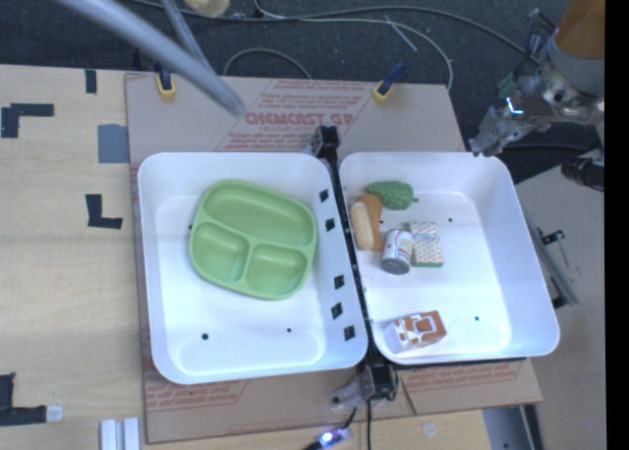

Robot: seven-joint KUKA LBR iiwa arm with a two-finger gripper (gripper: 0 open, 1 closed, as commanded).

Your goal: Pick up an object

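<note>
Objects: small carton (421,330) nearest, front of right bin (511,271); can (397,252), packet (426,244), carrot-shaped piece (365,222), green leafy piece (391,194) clustered behind.
Left bin: green divided plate (254,239).
Gripper (491,134): outside right bin's far right corner; cluster down-left. Finger state: cannot tell.

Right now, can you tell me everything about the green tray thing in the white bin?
The green tray is a light green plate with rounded corners, seemingly plastic. Raised ridges split it into three compartments: one wide section at the upper side and two smaller ones below. It lies flat, turned slightly askew, on the floor of the left bin, toward its upper middle. Nothing sits in it or touches it.
</note>
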